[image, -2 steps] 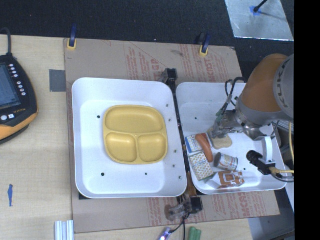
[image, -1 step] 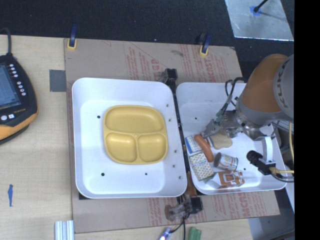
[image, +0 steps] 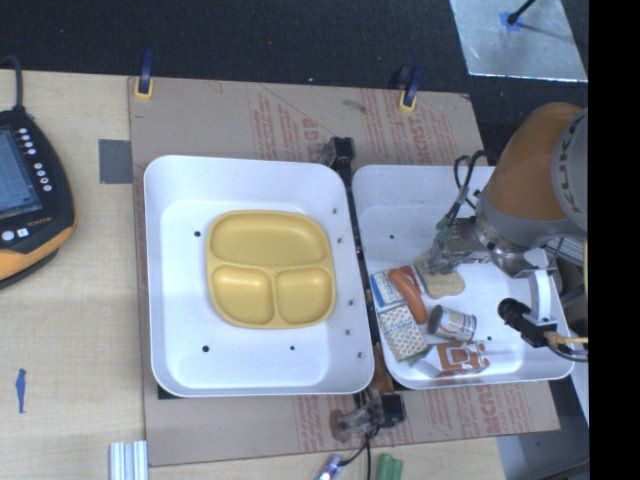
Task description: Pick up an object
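- the grey arm's end effector (image: 443, 258) sits low in the right white bin (image: 400, 193), right of frame centre; whether it is apart or together i cannot tell.
- just below it lie a beige flat piece (image: 447, 285), an orange cylinder (image: 408, 288) and a small metal can (image: 452, 322).
- a yellow three-section plastic tray (image: 270, 267) rests in the left white bin (image: 180, 358).

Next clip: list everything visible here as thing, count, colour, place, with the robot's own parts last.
White bins: 2, side by side on the bench.
Divided plate: 1, yellow, left bin.
Orange tube-like item: 1, right bin.
Small can: 1, silver, right bin.
Patterned packet: 1, white, right bin's near-left part.
Beige flat piece: 1, below the claw.
Clamps: 2, yellow-blue, board's far edge.
Pendant: 1, black-orange, left of the bins.
Arm: 1, grey-orange, from the right.
Claw: 1, low over the right bin.
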Available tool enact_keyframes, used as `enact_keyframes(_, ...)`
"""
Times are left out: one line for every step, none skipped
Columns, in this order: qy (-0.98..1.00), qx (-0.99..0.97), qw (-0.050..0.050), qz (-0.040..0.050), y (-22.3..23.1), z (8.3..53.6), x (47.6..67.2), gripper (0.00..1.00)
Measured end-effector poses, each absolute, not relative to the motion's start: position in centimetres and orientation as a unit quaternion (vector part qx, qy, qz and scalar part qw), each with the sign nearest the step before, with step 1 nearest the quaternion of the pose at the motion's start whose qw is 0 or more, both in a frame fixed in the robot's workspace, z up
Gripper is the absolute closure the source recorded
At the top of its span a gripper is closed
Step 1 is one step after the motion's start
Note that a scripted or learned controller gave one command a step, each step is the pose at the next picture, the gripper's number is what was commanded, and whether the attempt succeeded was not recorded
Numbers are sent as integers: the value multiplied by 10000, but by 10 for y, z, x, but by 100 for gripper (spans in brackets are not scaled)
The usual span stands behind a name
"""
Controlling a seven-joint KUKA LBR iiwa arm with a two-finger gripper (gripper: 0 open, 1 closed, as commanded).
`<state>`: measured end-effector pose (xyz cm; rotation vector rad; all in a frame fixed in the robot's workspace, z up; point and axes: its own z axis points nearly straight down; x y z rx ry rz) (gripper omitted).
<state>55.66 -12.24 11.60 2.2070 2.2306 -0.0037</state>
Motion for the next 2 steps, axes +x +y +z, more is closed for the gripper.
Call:
enact_keyframes(7113,7029,20,-15,-122,116,557,0)
enact_keyframes(7070,7072,-8,-4,-167,122,594,0)
